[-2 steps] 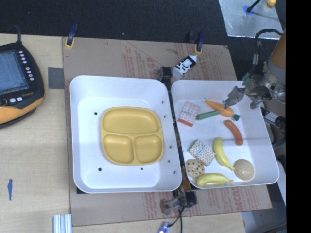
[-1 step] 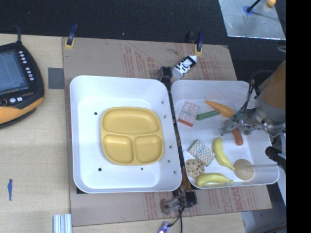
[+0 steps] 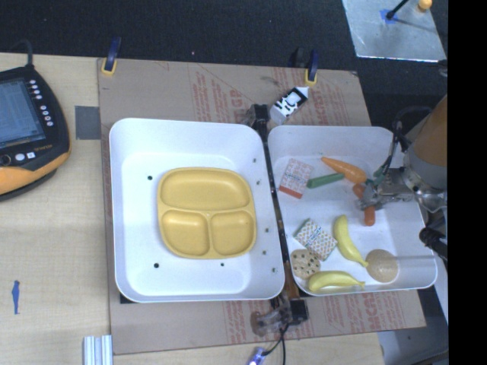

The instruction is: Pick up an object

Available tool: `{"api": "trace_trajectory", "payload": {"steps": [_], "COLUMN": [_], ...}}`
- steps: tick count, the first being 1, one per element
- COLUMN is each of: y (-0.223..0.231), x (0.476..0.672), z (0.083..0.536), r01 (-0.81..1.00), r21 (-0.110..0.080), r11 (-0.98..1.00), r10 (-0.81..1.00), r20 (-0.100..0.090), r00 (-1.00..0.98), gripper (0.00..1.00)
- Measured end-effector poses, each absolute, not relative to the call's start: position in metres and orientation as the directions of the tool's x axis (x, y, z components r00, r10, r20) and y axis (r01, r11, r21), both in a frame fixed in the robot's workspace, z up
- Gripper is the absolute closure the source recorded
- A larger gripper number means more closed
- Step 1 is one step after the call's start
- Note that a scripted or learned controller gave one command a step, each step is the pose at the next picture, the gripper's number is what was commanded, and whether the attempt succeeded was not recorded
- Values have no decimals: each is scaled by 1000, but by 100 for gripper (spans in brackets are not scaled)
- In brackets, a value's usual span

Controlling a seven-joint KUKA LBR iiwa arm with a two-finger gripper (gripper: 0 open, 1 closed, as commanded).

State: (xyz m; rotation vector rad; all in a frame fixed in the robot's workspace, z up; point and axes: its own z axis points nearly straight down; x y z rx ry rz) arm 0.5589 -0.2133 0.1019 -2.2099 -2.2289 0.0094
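The right bin (image 3: 396, 139) holds several small items. An orange carrot (image 3: 344, 169) with a green stem (image 3: 324, 180) lies near its back. Beside it is a pink and white packet (image 3: 295, 179). A checkered packet (image 3: 316, 238), a round cookie (image 3: 304, 263), two yellow bananas (image 3: 348, 239) (image 3: 333, 281) and a beige ball (image 3: 382, 265) lie toward the front. My gripper (image 3: 372, 195) hangs low over the bin's right side, right of the carrot's tip. A small orange-red piece (image 3: 369, 217) shows just below it.
The left bin (image 3: 129, 204) holds a yellow divided plate (image 3: 206, 211). A teach pendant (image 3: 27, 128) rests on the bench at the far left. Clamps (image 3: 310, 65) (image 3: 112, 55) pin the cardboard at the back, and a black-and-white tag (image 3: 289, 102) lies behind the bins.
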Motion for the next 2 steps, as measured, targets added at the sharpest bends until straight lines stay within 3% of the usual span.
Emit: {"api": "trace_trajectory", "payload": {"steps": [1,2], "y": [-164,-75], "x": [604,557], "z": [92,193], "r01": [1000,1000], "r21": [-4,-2], "r11": [8,8], "r10": [1000,1000], "r20": [-1,0], "r00": [-8,-8], "gripper": [100,100]}}
